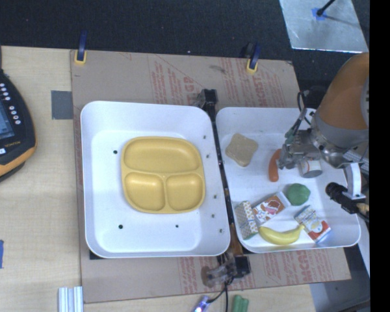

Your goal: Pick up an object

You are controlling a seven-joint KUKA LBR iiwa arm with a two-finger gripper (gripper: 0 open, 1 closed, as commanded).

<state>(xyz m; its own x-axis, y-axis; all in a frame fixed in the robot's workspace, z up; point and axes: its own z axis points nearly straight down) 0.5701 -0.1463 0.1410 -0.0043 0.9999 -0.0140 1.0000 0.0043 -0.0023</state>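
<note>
The gripper hangs low at the three o'clock side of the right bin, beside the orange carrot-like piece; whether its fingers are spread or closed cannot be told. A good pick would centre over one free-standing item and descend straight. Counted: two bins, one yellow tray in the left bin, one bread slice, one green ball, one banana, three packets.

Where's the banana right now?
The banana lies near the front edge of the right bin, just below the green ball, between two small snack packets.
</note>
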